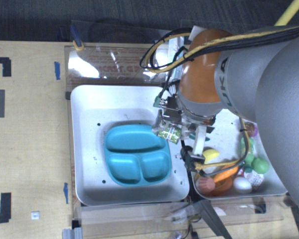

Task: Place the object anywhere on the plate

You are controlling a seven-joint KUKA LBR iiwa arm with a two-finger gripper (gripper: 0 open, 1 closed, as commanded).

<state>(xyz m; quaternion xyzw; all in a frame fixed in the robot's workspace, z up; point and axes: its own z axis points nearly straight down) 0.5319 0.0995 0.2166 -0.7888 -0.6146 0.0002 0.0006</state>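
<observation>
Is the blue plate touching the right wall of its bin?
Apart. The camera view shows bare white floor between the blue plate and the right wall of the left bin.

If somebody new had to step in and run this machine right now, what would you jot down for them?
Gripper: above the right edge of the blue plate; whether it holds anything cannot be told.
Plate: a three-compartment plate, lying in the left bin, with nothing visible on it.
Objects: a pile of toy foods sits in the right bin, including a yellow piece and a white egg.
Done: nothing lies on the plate yet.
Left: put one object on the plate.
</observation>
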